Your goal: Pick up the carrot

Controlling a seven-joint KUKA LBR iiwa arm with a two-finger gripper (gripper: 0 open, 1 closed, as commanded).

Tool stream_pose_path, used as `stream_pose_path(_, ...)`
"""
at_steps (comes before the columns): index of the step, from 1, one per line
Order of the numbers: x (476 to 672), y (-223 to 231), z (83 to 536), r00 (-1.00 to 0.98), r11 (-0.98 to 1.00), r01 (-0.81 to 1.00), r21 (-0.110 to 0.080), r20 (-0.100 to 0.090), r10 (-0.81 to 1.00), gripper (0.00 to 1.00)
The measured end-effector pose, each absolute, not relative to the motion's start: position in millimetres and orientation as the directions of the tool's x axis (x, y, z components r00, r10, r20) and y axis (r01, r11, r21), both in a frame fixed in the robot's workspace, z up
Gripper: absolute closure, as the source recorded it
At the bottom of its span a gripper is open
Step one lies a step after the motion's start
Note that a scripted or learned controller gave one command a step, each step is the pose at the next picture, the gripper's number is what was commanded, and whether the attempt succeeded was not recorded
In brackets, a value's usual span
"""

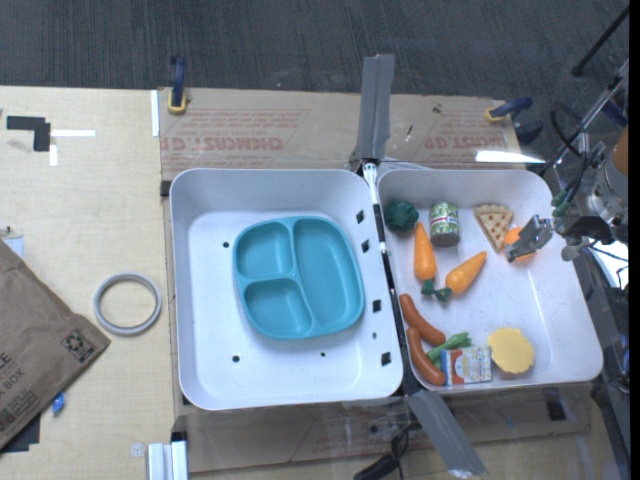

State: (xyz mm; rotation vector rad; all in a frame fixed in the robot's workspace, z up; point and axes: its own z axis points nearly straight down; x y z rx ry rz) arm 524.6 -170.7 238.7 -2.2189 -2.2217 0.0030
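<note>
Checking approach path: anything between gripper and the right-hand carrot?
Camera view: bare white bin floor between gripper and that carrot.

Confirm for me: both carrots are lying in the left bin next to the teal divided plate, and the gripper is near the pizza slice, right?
Not quite. The camera view shows both carrots in the right bin; the teal divided plate sits alone in the left bin. The gripper is indeed near the pizza slice.
</note>
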Motion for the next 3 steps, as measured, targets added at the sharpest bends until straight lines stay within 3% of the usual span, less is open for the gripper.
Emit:
stream_pose_path(1,533.4,-123.7,101.1,-0.322,0.322,0.947,-0.002,0.001,0.947,0.0)
stream_pose_path(2,583.9,-99.6,91.7,-0.424,0.424,0.905,0.001,-0.001,0.905,0.0)
stream_pose_path(3,583.9,-101.5,100.8,-0.419,0.419,0.908,0.001,-0.002,0.908,1.0)
